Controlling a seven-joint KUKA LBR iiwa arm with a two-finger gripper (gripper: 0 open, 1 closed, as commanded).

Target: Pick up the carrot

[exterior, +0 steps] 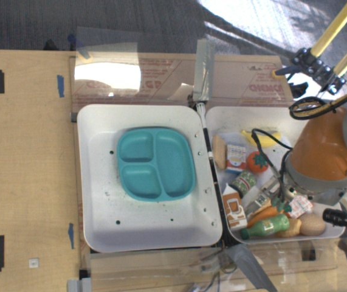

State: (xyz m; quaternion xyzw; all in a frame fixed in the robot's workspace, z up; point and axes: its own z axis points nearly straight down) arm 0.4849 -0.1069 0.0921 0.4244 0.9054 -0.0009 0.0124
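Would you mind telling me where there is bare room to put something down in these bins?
Left bin: white floor rings the teal tray, widest along its near edge. Right bin: crowded with the carrot, green bottle, cartons and the arm.

One fixed camera high above the bench (21, 163), looking down at a slant toward twelve o'clock, both bins in frame, medium distance.
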